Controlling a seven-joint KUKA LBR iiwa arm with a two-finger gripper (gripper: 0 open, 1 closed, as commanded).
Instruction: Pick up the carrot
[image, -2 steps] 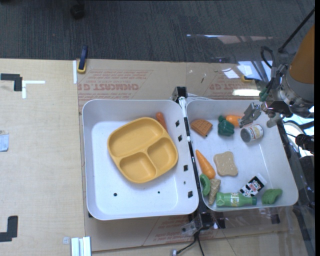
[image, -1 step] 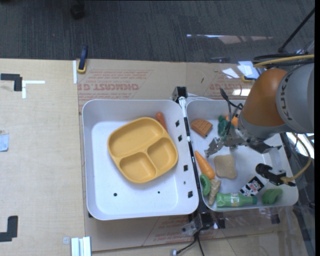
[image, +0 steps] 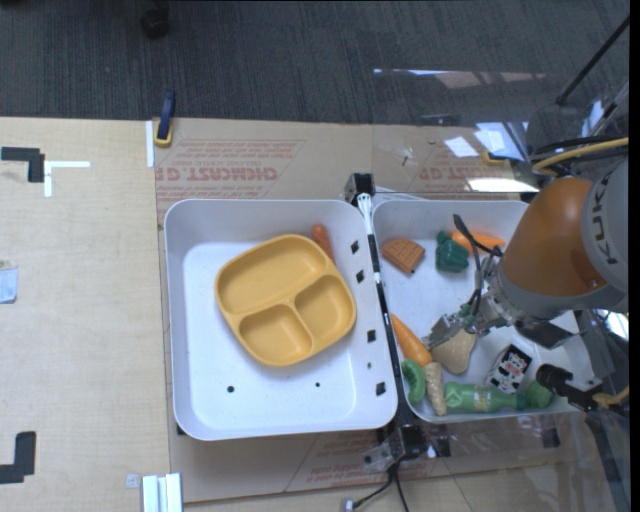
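Note:
The carrot (image: 410, 339) is a slim orange piece lying aslant near the left wall of the right bin (image: 425, 290). My gripper (image: 463, 324) hangs low in that bin, just right of the carrot and right above a beige pear-shaped piece (image: 455, 352). The gripper looks apart from the carrot. The grey arm with its orange band (image: 555, 235) reaches in from the right and hides part of the bin's right side.
The right bin also holds a brown waffle piece (image: 403, 255), a dark green item (image: 452, 254), a small orange piece (image: 480, 240), a pale stick (image: 434, 388), green vegetables (image: 480, 399) and a black-and-white item (image: 512, 368). The left bin (image: 190, 330) bears a yellow divided plate (image: 285, 298) and a sausage (image: 321, 239).

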